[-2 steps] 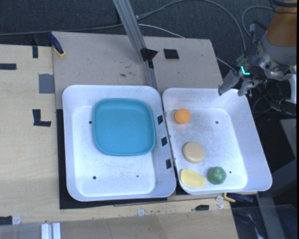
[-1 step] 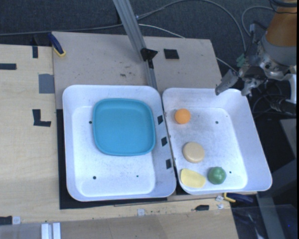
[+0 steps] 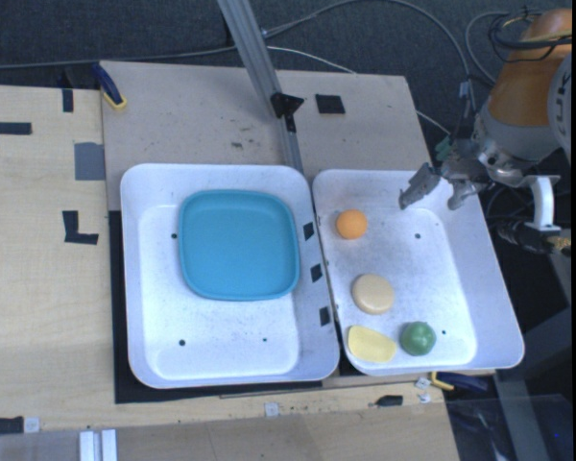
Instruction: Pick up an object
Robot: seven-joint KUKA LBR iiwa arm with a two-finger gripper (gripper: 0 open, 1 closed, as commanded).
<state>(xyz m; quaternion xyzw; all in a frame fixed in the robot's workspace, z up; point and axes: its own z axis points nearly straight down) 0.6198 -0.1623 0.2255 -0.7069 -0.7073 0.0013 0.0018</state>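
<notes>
The right bin [image 3: 480, 286] holds an orange ball [image 3: 351, 224] near its back left, a beige round piece [image 3: 372, 293] in the middle, a yellow piece [image 3: 369, 344] at the front left and a green ball [image 3: 418, 338] beside it. My gripper [image 3: 436, 191] hangs over the bin's back right corner, open, its two fingers spread with nothing between them. It stands well right of the orange ball and above the bin floor.
The left bin [image 3: 144, 286] carries a blue square plate [image 3: 238, 244]. A metal pole [image 3: 259, 56] slants down to the gap between the bins. Cables lie on the dark floor behind. The arm's orange band [image 3: 533, 60] is at the right.
</notes>
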